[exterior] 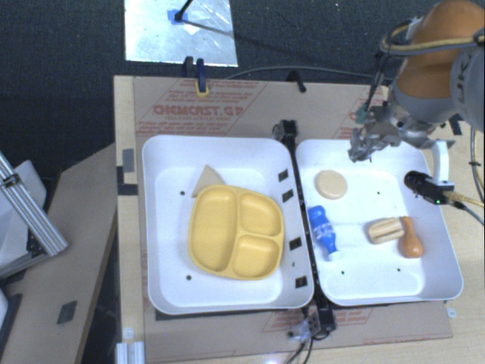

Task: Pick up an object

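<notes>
Gripper (362, 149): it is hanging over the far edge of the right bin (379, 287), just beyond the round biscuit (331, 184); I cannot tell how its tips are standing, and nothing is showing between them.
Nearest candidate: the biscuit is lying flat and low, so a descent is risking sliding over it or pinching the bin floor.
Blue bottle (322, 232): it is lying against the divider, where a grab is likely to be blocked by the wall.
Bread roll (384, 230): it is touching the brown pear-shaped piece (410, 240), so closing there is risking nudging both.
Left bin (170, 279): it is holding a yellow tray (233, 232) partly covering a tan wedge (207, 179).
</notes>
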Robot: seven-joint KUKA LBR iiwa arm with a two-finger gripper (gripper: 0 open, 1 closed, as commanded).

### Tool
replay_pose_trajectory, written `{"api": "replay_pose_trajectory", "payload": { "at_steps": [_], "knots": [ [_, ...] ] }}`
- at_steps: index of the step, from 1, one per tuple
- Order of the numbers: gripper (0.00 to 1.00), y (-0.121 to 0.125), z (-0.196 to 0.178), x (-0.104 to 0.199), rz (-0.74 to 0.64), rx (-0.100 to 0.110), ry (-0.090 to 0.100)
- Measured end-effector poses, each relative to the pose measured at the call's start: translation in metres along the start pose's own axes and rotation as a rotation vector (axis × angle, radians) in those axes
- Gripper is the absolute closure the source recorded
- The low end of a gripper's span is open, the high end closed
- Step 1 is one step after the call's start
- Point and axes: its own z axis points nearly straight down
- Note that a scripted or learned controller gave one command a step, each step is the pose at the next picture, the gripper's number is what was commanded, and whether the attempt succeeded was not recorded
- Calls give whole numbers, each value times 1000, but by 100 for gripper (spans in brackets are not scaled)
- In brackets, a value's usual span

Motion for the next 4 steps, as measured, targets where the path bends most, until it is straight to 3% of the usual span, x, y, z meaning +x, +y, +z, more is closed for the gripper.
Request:
{"api": "replay_pose_trajectory", "payload": {
  "at_steps": [4],
  "knots": [
    [100, -81, 30, 174, -2, 3, 1]
  ]
}}
